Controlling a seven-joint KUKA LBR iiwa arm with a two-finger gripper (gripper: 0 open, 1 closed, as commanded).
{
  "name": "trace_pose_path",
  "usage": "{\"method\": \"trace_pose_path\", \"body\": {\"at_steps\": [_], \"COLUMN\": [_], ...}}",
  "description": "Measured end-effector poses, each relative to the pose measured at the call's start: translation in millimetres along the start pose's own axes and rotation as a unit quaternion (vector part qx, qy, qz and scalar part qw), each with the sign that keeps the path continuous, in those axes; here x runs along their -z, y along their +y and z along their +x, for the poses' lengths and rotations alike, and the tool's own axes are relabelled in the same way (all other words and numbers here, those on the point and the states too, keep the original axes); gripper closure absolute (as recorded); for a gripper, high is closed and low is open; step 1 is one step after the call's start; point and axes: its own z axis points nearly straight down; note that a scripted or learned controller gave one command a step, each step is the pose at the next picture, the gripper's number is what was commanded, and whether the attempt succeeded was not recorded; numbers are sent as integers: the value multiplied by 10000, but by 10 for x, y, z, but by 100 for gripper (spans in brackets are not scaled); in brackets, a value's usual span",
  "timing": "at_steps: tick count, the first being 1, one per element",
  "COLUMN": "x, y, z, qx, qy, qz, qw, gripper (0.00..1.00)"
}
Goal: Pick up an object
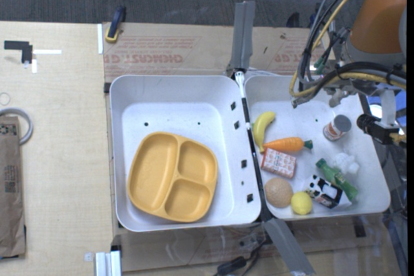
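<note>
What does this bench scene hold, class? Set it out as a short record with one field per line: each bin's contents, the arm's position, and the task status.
left bin: yellow divided plate
right bin: banana, carrot, small red box, tan ball, lemon, small can, black-and-white cow toy, green item
arm: above the right bin's far right corner
task status: every object lies in a bin, none lifted

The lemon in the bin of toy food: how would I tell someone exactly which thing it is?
Look in the right bin, along its near edge. The lemon sits there between a tan ball and a black-and-white toy. It is small, round and bright yellow, unlike the long curved banana.
</note>
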Motion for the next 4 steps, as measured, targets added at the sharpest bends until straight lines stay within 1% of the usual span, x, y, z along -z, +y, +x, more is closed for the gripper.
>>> {"method": "trace_pose_path", "body": {"at_steps": [1,2,3,4], "x": [-646,-1320,-785,-1368], "y": [-582,-205,-268,-210], "z": [-308,-286,-518,-242], "qx": [141,1350,3720,4667], "qy": [-3,-14,-17,-35], "qz": [1,-101,-25,-43], "qw": [9999,9908,9282,8844], "gripper": [0,0,0,0]}}
